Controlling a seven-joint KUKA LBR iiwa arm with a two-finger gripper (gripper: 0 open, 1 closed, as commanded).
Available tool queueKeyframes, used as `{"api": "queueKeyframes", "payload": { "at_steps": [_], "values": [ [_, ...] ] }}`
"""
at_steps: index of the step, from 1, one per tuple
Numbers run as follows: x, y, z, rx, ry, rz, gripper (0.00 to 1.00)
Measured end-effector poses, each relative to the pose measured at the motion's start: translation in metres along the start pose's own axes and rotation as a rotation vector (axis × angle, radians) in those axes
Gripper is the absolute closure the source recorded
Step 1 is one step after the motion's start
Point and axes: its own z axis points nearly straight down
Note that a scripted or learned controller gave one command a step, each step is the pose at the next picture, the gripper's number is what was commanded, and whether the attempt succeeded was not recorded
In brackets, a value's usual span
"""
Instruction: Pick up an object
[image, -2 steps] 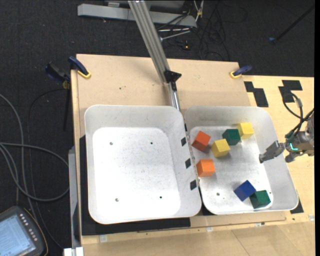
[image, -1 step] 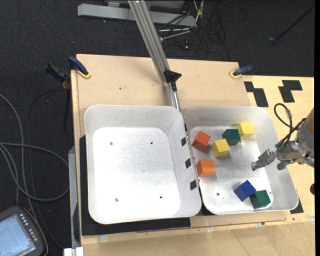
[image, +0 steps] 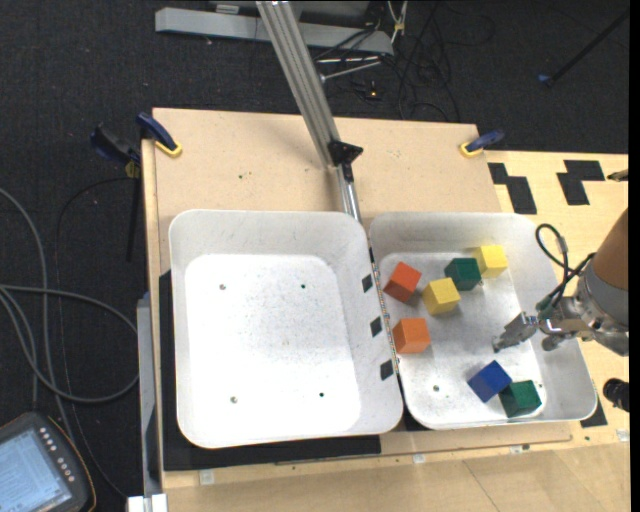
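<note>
The right bin (image: 455, 224) holds several small blocks. A red-orange block (image: 402, 281) and an orange block (image: 411, 335) lie near its left wall. A yellow block (image: 442, 295), a dark green block (image: 463, 272) and a second yellow block (image: 491, 259) sit toward the back. A blue block (image: 489, 380) and a green block (image: 520, 398) touch each other at the front. My gripper (image: 533, 336) hangs over the bin's right side, above and right of the blue block. It is open, with nothing between its fingers.
The left bin (image: 200, 330) sits beside the right one, their walls meeting at the middle. A slanted metal pole (image: 305, 85) rises from the bench's back. Clamps (image: 160, 135) grip the board's rear corners. Cables trail on the floor at left.
</note>
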Motion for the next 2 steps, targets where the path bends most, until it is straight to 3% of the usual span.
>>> {"api": "queueKeyframes", "payload": {
  "at_steps": [1,2],
  "values": [
    [0.000,0.001,0.052,-0.004,-0.002,0.000,0.00],
    [0.000,0.002,0.040,-0.008,-0.002,-0.001,1.00]
  ]
}}
